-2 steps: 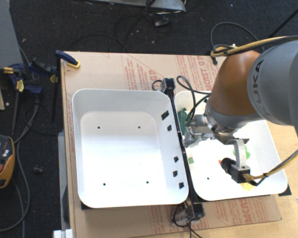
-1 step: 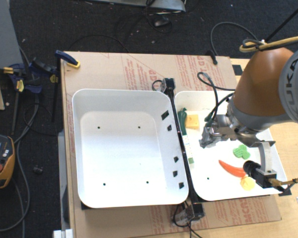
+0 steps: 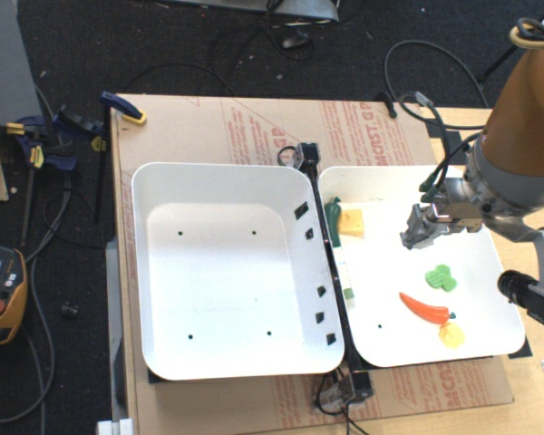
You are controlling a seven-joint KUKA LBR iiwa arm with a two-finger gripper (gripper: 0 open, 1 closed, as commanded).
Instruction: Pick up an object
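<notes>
step: we judge the approach under way, nothing held | gripper (image 3: 415, 235): we hover over the right bin's (image 3: 381, 347) middle; whether our fingers are apart or together we cannot tell | orange carrot-like piece (image 3: 425, 307): near the bin's front edge, long axis left-right, tip toward the left edge | green piece (image 3: 441, 278): just behind it, nearest pick

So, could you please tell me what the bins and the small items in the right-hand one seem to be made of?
Both bins look like smooth white moulded plastic, given their rounded corners. The orange pepper-shaped toy and green piece look like matte plastic or rubber with flat, saturated colour. The yellow block could be foam or plastic; I can't tell which.
</notes>
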